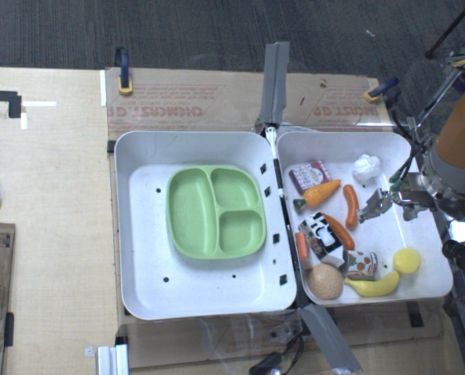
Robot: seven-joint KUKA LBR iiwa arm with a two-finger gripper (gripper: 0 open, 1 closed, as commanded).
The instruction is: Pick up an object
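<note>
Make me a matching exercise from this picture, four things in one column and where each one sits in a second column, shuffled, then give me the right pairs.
Things:
1. green divided plate
2. banana
3. carrot
4. gripper

Places:
A. near edge of the right bin, beside a yellow ball
B. middle of the left bin
C. over the right bin, right of an orange sausage
D. far half of the right bin, just below a pink packet

Pairs: 1-B, 2-A, 3-D, 4-C
</note>
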